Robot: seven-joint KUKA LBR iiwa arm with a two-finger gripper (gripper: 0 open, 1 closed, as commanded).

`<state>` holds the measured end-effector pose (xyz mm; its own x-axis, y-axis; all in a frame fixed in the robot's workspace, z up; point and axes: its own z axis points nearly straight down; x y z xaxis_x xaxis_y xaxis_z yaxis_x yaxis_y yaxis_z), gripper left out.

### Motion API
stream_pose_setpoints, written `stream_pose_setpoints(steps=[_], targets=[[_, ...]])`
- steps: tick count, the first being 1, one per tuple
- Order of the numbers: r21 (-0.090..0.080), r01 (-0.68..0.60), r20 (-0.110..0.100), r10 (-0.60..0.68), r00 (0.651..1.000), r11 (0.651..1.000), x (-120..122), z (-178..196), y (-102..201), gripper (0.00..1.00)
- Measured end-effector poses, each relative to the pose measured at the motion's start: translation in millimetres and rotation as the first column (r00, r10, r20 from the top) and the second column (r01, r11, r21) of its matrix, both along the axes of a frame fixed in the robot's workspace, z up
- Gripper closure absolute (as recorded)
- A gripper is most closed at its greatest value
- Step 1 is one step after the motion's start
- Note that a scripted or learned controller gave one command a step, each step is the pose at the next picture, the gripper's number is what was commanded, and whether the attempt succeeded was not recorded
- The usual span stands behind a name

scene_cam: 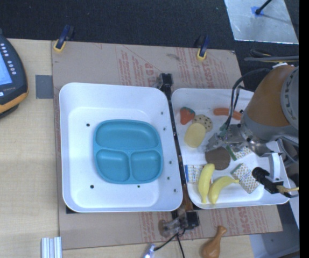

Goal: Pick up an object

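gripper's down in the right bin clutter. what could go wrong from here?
1. The gripper sits among tightly packed items: the brown disc, the yellow piece and a cookie. It may nudge a neighbour or grab two.
2. The bananas and packets lie close by; a lift could drag them.
3. The arm hides part of the bin, so a miss may go unseen.

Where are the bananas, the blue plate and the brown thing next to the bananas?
bananas (pixel 208 183): camera view, on the left banana's yellow middle.
blue plate (pixel 128 150): camera view, on the ridge where its three sections meet.
brown thing (pixel 217 157): camera view, on the middle of its top.
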<state>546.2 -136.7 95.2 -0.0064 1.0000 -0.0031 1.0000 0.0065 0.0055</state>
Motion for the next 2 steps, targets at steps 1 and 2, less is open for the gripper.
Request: stream_pose_setpoints(steps=[1,2], targets=[[-0.002,0.000,-0.001,0.000,1.000,1.000,0.1,10.6,-1.9,1.00],[-0.002,-0.001,-0.001,0.001,1.000,1.000,0.0,10.5,-1.8,0.00]])
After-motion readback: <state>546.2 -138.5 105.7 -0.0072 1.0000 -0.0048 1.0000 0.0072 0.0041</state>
